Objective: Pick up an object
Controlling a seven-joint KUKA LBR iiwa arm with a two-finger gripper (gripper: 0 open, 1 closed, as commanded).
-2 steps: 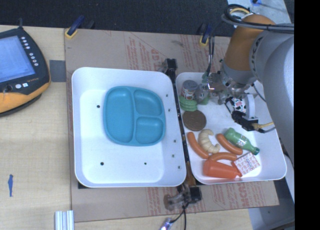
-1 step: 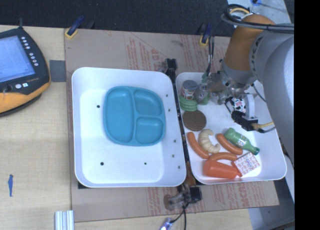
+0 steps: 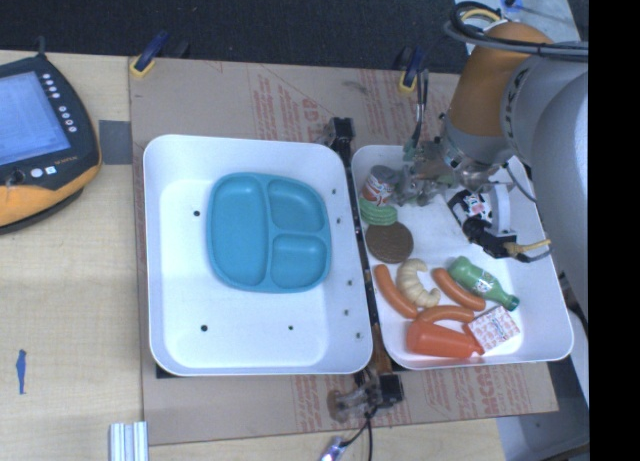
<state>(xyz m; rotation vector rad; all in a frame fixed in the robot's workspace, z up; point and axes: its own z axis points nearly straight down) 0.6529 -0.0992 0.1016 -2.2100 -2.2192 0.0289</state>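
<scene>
My gripper [image 3: 410, 185] hangs low over the far left corner of the right bin [image 3: 535, 279], just right of a small red-and-white can [image 3: 377, 188] that sits on a green ribbed disc [image 3: 378, 213]. Whether it touches the can I cannot make out. Nearer the front lie a brown round cookie [image 3: 389, 242], a cream pastry [image 3: 416, 281], two orange sausages [image 3: 393, 292] [image 3: 457, 289], a green bottle [image 3: 483, 285], a red-orange piece [image 3: 440, 340] and a red-and-white packet [image 3: 496, 328].
The left bin [image 3: 175, 299] holds a blue divided plate [image 3: 268, 231]. An orange-and-black teach pendant [image 3: 40, 139] lies on the bench at far left. Clamps [image 3: 150, 52] pin the cardboard sheet. The arm's orange band [image 3: 490, 89] rises over the right bin's far edge.
</scene>
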